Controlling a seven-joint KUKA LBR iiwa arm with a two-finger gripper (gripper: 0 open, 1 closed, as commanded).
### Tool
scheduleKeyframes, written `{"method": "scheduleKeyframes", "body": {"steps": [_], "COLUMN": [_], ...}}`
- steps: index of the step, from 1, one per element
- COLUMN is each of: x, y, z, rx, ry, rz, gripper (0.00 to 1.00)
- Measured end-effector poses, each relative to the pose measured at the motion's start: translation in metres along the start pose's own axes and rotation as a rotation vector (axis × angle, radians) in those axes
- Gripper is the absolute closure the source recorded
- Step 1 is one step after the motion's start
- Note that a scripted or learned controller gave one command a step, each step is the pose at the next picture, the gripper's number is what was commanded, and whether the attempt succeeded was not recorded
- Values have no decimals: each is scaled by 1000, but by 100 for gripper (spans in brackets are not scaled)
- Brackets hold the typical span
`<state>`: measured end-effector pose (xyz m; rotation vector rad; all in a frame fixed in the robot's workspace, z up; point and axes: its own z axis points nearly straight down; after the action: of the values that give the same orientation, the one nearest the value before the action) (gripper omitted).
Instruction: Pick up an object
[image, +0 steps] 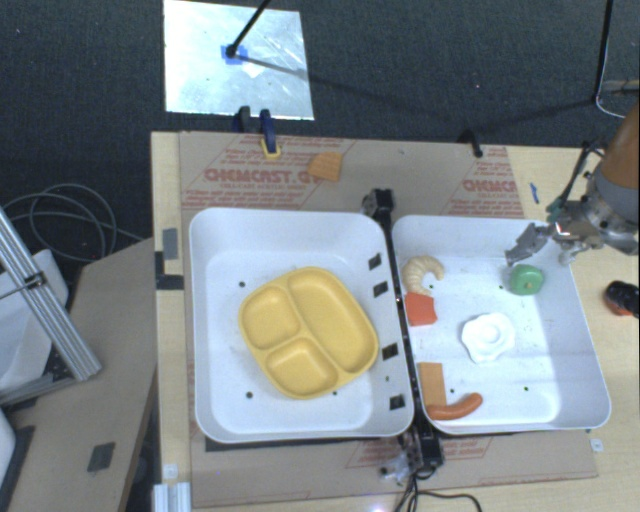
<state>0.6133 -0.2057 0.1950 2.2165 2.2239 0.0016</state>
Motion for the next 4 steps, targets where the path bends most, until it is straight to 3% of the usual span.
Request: {"method": "scheduleKeyframes", "body": {"steps": [1,2,3,4], "x": [-1,0,0,-1], "y": [17,57,56,18], "z": [104,109,109,110], "rx": [2,2,1,3], "ry": [-1,1,0,0], "rz": [-3,-3,-2,2], "gripper": [0,0,0,0]}}
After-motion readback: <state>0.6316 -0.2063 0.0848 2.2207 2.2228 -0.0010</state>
